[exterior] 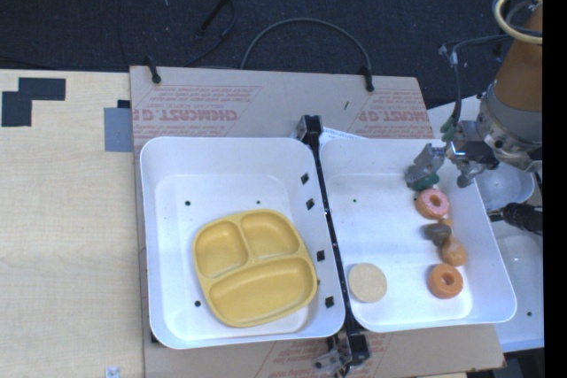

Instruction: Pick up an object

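1. Fingers [428, 175] are hanging over the far part of the right bin [390, 190], parted a little; nothing is sitting between them, and contact with anything is unclear.
2. Pink-frosted donut [432, 204] is lying just below the fingers; it is probably a light, stiff toy, best pinched across its ring.
3. Further from the fingers, a brown piece [437, 233], a small orange piece [454, 253], an orange donut [445, 281] and a pale cookie [367, 283] are lying.
4. Well apart, a yellow divided plate [254, 268] is resting in the left bin [164, 190].

Yellow tray [255, 268]; pink donut [432, 204]; orange donut [445, 281]; white bins [164, 190]
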`<state>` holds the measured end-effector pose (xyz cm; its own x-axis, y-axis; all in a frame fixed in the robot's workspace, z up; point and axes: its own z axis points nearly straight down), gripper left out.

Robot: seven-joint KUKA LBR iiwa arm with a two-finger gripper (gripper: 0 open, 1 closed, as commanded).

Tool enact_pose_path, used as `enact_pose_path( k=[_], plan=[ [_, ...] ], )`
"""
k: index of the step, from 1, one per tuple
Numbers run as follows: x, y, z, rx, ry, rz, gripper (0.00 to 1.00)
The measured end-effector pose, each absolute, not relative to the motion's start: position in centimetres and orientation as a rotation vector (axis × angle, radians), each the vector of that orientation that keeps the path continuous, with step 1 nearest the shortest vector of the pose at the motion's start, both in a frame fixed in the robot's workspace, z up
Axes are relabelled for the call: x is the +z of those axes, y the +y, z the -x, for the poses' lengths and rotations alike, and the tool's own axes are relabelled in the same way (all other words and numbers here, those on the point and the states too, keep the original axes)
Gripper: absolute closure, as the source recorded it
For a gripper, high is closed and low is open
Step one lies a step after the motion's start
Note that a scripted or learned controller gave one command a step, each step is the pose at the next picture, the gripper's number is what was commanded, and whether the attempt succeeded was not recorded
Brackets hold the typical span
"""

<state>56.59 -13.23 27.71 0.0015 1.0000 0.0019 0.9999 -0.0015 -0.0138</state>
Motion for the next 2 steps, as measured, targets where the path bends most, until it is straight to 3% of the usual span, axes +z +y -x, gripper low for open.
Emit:
enact_pose_path(
  k=[1,2],
  plan=[
    [28.4,-13.2,-56.8,0.002,-2.221,2.221,0.0],
    [23.9,-13.5,-56.3,0.007,-2.217,2.217,0.0]
  ],
)
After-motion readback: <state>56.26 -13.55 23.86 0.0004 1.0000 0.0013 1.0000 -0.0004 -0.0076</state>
